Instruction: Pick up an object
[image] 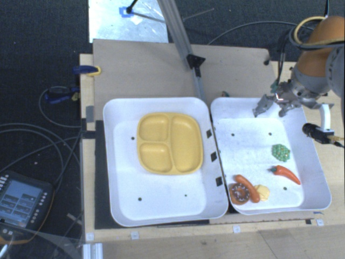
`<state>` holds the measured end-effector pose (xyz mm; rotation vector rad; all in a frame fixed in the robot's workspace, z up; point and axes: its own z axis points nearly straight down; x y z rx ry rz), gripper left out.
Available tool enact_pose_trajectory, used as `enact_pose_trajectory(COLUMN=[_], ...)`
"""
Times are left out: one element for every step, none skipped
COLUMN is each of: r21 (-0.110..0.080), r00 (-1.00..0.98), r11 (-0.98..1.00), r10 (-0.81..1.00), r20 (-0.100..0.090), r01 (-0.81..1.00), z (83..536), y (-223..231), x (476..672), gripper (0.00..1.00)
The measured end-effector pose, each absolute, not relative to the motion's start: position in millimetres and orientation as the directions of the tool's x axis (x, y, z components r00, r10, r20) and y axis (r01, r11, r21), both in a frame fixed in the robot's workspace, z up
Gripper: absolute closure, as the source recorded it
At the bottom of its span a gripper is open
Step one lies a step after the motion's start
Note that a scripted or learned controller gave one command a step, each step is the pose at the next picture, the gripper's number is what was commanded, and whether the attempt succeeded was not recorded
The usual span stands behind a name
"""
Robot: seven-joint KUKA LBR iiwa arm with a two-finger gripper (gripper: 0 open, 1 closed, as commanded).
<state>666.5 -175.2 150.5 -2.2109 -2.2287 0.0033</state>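
Note:
My gripper (pixel 273 108) hangs over the far edge of the right bin (pixel 245 128), fingers spread open with nothing between them. Well in front of it a green broccoli-like piece (pixel 280 152) lies near the bin's right wall. An orange carrot (pixel 286 174) lies just below the broccoli. At the bin's near edge a red sausage (pixel 246 186), a chocolate donut (pixel 238 194) and a small pale yellow piece (pixel 263 191) sit close together.
The left bin (pixel 121 188) holds a yellow divided plate (pixel 170 143). A slanted metal pole (pixel 180 34) runs down to the gap between the bins at the far side. Cables and a teach pendant (pixel 19 198) lie left of the bench.

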Motion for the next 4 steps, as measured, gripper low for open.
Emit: enact_pose_trajectory(r21=[-0.003,0.006,0.009,0.008], r00=[-0.003,-0.005,-0.009,-0.009], r11=[0.003,0.005,0.009,0.009], r10=[1.000,1.000,1.000,1.000], r20=[0.000,-0.001,-0.002,-0.002], r01=[1.000,1.000,1.000,1.000], z=[92,108,171,220], y=[-172,-173,-166,-166], x=[657.8,660.8,662.5,664.5], gripper=[0.00,1.00,1.00,1.00])
